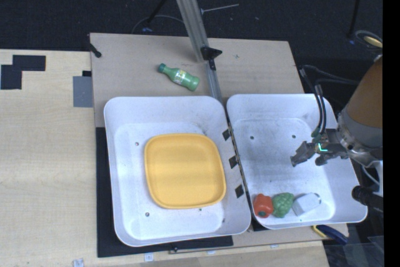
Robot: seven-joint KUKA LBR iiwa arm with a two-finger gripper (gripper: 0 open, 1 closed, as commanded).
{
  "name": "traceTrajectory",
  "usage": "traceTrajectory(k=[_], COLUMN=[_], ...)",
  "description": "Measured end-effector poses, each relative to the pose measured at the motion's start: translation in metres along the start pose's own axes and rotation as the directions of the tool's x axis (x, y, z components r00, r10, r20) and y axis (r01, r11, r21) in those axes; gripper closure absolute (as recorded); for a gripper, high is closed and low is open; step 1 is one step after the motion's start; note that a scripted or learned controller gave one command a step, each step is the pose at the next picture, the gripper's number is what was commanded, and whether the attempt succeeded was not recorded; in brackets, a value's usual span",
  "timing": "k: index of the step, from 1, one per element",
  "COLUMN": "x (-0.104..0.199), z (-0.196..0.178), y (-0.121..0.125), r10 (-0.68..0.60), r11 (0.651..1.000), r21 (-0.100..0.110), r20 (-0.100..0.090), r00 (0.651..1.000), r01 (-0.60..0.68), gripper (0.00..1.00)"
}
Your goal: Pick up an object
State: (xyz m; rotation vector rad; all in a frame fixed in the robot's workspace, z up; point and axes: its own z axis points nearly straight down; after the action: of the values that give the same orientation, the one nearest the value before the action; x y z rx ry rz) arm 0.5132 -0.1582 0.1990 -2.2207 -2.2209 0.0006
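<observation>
Your gripper [306, 155] hangs over the right bin [275, 115]; finger state cannot be determined. Below it lie the red pepper [262, 205], green vegetable [283, 204] and white block [306, 203].

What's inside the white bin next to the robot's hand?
In the right bin, three small things sit along the near edge: a red one, a bumpy green one and a white block. The hand hovers above the bin floor, hiding a small patch.

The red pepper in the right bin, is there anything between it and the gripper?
Nothing visible. Bare bin floor separates the gripper from the red pepper at the right bin's near edge. A green piece touches the pepper's right side, crowding a grasp there.
</observation>
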Motion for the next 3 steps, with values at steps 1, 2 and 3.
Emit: traceTrajectory(k=[1, 2, 3], x=[0.000, -0.008, -0.008], z=[0.000, 0.056, 0.107], y=[0.000, -0.006, -0.006], r10=[0.000, 0.000, -0.001], r11=[1.000, 1.000, 1.000], r21=[0.000, 0.004, 0.002], r20=[0.000, -0.001, 0.000], r00=[1.000, 1.000, 1.000], r01=[0.000, 0.000, 0.001], gripper=[0.00, 0.00, 0.00])
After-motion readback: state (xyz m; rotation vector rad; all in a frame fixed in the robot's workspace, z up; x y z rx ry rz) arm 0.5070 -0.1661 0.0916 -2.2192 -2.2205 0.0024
